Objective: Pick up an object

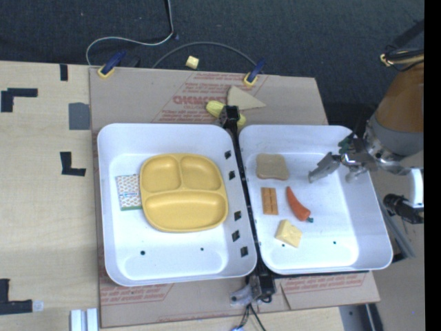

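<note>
The gripper (329, 165) hovers over the right bin (365, 205), its jaws spread apart and grasping nothing. The carrot (298, 203) and bread slice (273, 166) lie to its left, untouched.

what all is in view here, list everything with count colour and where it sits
white bins: 2, white, side by side on the cardboard sheet
divided plate: 1, yellow, middle of the left bin
patterned card: 1, pale with a green edge, left bin, against the plate's left side
bread slice: 1, tan, right bin, upper left
cracker: 1, orange-brown, right bin, below the bread slice
carrot: 1, orange, right bin, right of the cracker
cheese wedge: 1, pale yellow, right bin, below the carrot
clamps: 2, blue and yellow, top edge of the cardboard
small block: 1, yellow, on the dark floor above the cardboard
arm: 1, grey with an orange band, at right
claw: 1, grey, over the right bin's upper right area
</note>
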